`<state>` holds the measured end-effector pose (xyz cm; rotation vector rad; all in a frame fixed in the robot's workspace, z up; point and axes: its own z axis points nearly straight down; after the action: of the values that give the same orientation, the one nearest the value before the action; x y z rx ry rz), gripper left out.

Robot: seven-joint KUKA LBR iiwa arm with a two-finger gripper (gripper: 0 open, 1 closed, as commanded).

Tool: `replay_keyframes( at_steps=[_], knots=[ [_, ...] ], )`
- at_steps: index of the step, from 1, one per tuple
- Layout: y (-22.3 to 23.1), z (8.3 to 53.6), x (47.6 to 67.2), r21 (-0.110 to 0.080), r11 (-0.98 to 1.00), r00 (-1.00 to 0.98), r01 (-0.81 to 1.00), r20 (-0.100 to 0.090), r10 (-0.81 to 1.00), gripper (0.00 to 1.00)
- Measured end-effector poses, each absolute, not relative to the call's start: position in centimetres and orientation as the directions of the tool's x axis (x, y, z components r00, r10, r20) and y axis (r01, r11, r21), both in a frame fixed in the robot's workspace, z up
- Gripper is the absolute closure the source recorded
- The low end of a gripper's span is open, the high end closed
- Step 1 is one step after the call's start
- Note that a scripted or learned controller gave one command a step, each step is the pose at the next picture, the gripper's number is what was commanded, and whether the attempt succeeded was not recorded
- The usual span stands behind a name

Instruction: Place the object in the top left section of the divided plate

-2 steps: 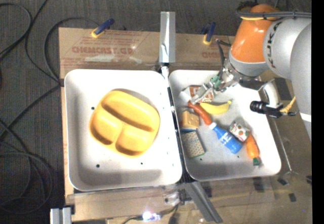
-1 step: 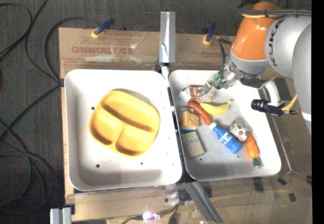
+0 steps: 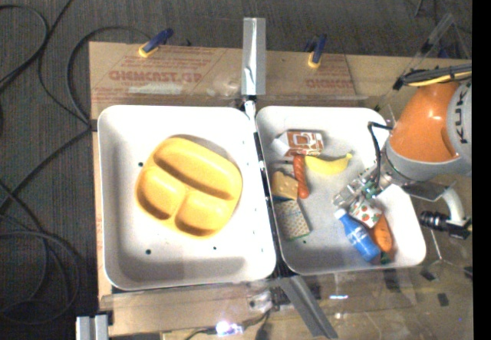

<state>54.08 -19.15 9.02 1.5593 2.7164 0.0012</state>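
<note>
Nearest the camera, at the front edge of the tabletop (image 3: pixel 184 304): metal brackets and a small lit point. Just behind, two shallow white bins side by side, rims touching along the centre line. In the left bin (image 3: pixel 115 254): a yellow divided plate (image 3: pixel 189 186), three sections, set at a slant, lying flat on the bin floor near the middle; two rounded sections toward the front, one long section toward the back. Nothing resting in any plate section. In the right bin (image 3: pixel 406 254), toward the front right corner: a blue bottle (image 3: pixel 359 239) lying on its side, just beside an orange carrot-like piece (image 3: pixel 383 239), with a small red-and-white spotted item (image 3: pixel 368 212) touching both. Directly above that cluster: the tool (image 3: pixel 354 191), low over the bin floor, at the end of the grey arm (image 3: pixel 430 170) with the orange band (image 3: pixel 428 123) entering from the right; whether the tool is apart or together cannot be told at this resolution, and nothing seen clamped in it. Along the left wall of the right bin: a patterned flat pack (image 3: pixel 292 219), then a tan block (image 3: pixel 285 186), then an orange sausage-like item (image 3: pixel 301 176). Farther back: a yellow banana (image 3: pixel 328 164) lying across the bin, and behind it a small brown-and-white packet (image 3: pixel 304 141). All loose items in the right bin, well apart from the plate. Beyond the bins: a cardboard sheet (image 3: pixel 153 77) held by two blue-and-yellow clamps (image 3: pixel 156 42), an upright metal post (image 3: pixel 253 54) between them, and dark carpet with cables.
</note>
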Motion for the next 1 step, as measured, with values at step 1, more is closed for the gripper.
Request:
replay_keyframes(
  at_steps=[1],
  knots=[
    [-22.54, 9.12, 48.89, 0.012, 0.444, -0.444, 0.896, -0.013, 0.896, 1.0]
  ],
)
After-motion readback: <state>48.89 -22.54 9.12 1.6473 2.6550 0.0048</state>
